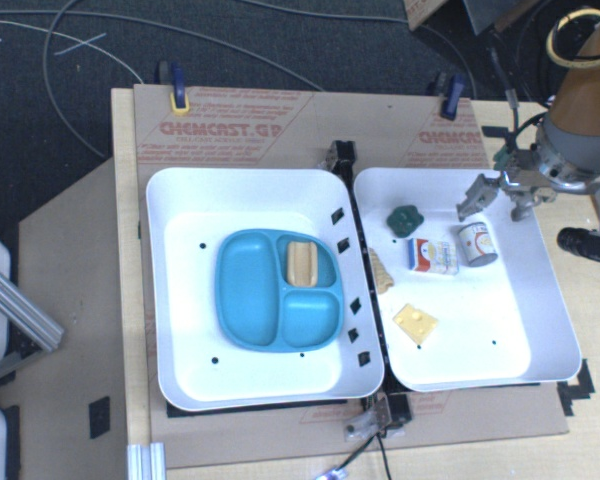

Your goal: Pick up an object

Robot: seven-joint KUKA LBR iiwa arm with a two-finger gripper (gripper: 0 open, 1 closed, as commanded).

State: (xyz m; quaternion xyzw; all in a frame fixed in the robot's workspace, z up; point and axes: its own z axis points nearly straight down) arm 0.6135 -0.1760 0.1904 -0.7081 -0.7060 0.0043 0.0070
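While the small can (475, 244) lies tipped on its side in the right bin (540, 338), the claw (500, 194) hangs just above and behind it, fingers spread apart, nothing between them. The arm (580, 118) reaches in from the right, wrist bent down over the bin's far right corner. Just left of the can is a small printed carton (433, 257), a dark green lump (406, 220) further left, and a yellow cheese wedge (416, 322) nearer the front. The left bin (175, 348) holds a blue divided plate (265, 298) with a tan bread-like piece (301, 263) in one compartment. Both bins sit on a worktop (230, 118).
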